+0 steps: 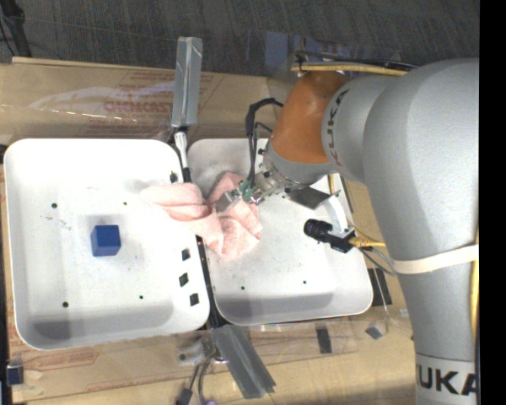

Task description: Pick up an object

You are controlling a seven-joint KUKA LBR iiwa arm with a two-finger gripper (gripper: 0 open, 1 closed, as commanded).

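A pink cloth (236, 230) lies draped over the wall between the two bins, one end in the left bin and the bulk in the right bin. My gripper (229, 199) reaches in from the right and sits down in the middle of the cloth, just right of the wall. Its metal fingers (234, 195) are pinched together with pink folds bunched around them. A small blue cube (106, 240) rests on the floor of the left bin (34, 310), well away from the gripper.
The right bin (320, 289) holds the rest of the cloth at its left side. The arm's orange band and grey body cover that bin's back and right side. A grey bar (185, 83) stands behind the bins above the shared wall.
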